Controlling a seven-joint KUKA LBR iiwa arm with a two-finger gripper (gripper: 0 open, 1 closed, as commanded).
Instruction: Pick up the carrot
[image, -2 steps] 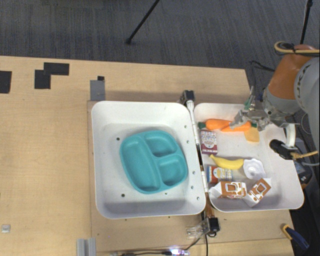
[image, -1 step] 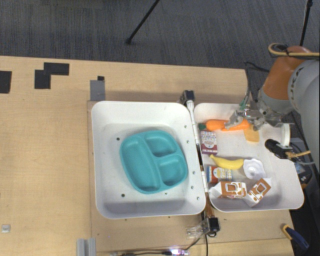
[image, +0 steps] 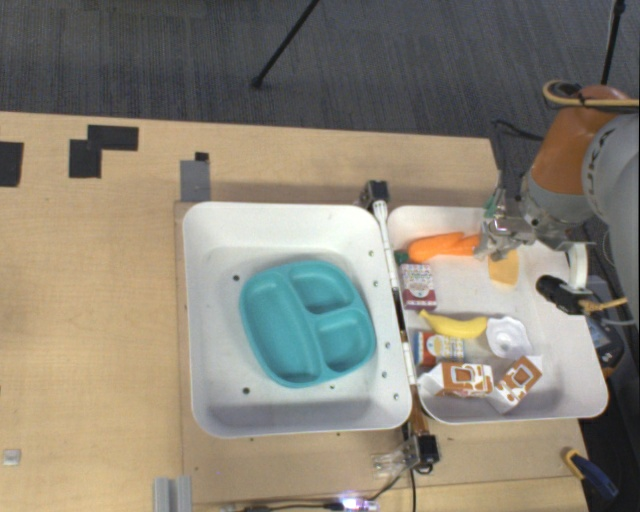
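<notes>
The orange carrot (image: 443, 246) lies on its side at the back of the right bin (image: 577, 395), pointing left and right. My gripper (image: 497, 232) hangs low over the bin right at the carrot's right end, very close to it or touching it. A pale yellow cheese wedge (image: 505, 269) lies just below the gripper.
In the right bin there are also a dark red packet (image: 418, 285), a banana (image: 455, 325), a white cup (image: 506, 337), a small bottle (image: 440, 349) and two brown snack packets (image: 466, 380). The left bin (image: 215, 300) holds a teal divided tray (image: 307, 320).
</notes>
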